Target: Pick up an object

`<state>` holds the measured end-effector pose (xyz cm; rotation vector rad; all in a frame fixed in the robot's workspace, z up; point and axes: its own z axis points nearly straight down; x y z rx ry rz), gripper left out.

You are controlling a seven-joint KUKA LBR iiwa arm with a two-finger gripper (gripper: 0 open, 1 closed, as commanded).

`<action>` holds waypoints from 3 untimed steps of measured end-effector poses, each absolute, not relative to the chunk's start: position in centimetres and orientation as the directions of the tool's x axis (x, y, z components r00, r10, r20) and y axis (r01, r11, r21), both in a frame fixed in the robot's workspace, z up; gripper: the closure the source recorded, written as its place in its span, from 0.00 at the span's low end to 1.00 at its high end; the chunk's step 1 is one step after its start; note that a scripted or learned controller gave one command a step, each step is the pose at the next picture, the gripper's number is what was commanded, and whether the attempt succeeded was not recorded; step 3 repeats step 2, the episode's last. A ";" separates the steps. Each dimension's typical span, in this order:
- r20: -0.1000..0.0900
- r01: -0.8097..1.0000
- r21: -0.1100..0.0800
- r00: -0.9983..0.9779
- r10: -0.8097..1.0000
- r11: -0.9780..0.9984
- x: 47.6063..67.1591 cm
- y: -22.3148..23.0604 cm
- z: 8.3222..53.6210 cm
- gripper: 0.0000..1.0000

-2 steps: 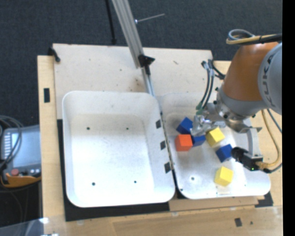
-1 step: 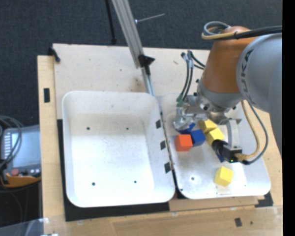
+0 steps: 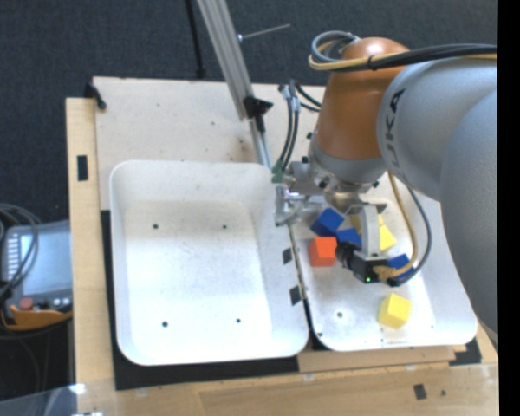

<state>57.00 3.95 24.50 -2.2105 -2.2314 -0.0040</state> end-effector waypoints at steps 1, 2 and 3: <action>0.001 1.000 0.002 -0.007 1.000 0.007 58.2 8.3 24.5 1.00; -0.003 1.000 0.000 -0.004 1.000 0.004 58.2 7.9 24.5 0.00; -0.003 1.000 0.000 -0.004 1.000 0.004 58.2 7.9 24.5 0.00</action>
